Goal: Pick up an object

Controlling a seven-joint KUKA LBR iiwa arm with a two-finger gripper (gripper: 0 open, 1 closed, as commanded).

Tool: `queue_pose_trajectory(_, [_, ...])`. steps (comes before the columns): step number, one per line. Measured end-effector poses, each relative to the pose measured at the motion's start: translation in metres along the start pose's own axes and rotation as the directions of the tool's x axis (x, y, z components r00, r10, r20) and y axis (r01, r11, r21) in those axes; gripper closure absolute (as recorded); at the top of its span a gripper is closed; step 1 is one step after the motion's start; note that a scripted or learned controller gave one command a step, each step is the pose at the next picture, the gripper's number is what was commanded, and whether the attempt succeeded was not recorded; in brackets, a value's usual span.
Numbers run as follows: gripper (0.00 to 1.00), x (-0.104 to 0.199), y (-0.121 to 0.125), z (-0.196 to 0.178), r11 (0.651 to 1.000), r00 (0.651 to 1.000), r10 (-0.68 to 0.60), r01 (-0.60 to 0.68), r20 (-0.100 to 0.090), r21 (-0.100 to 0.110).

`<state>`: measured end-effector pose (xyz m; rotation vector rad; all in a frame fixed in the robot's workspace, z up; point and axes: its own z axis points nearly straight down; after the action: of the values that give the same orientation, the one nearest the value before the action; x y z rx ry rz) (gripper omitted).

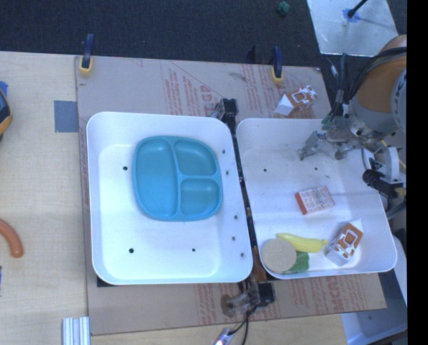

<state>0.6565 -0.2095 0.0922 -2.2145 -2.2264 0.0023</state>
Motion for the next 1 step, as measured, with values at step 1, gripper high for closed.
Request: queue_pose_trajectory(1, [0.00, 0.0349, -0.0576, 0.0005, 1.000, 1.000, 0.001, -0.001, 0.001, 0.002])
